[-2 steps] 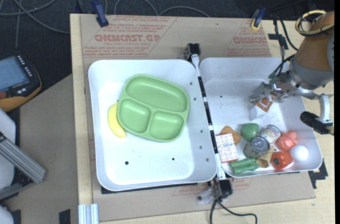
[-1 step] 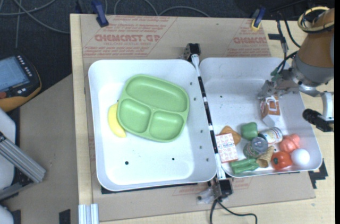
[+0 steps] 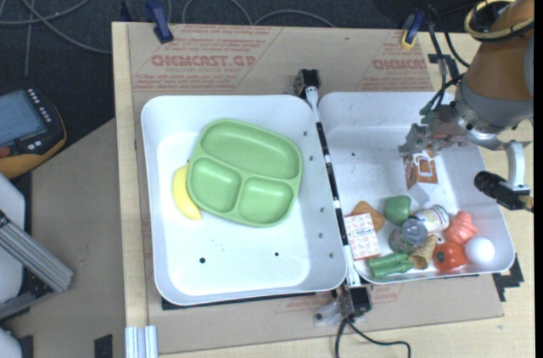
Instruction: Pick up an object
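Note:
My gripper (image 3: 422, 151) hangs over the upper middle of the right bin (image 3: 365, 114), at the end of the grey and orange arm that comes in from the right. It is shut on a small orange and white packet (image 3: 422, 171), which dangles just under the fingertips above the bin floor. Below it, in the bin's near corner, lies a heap of small toys: a green pepper (image 3: 396, 208), a small can (image 3: 433, 219), a red tomato (image 3: 450, 256), a white egg (image 3: 480, 250) and a red and white card (image 3: 361, 234).
The left bin (image 3: 170, 246) holds a green divided plate (image 3: 244, 172) with a yellow banana (image 3: 183, 193) tucked at its left edge. A black hinge strip (image 3: 327, 170) runs between the bins. Cables and a handheld pendant (image 3: 25, 123) lie beyond the bench at the left.

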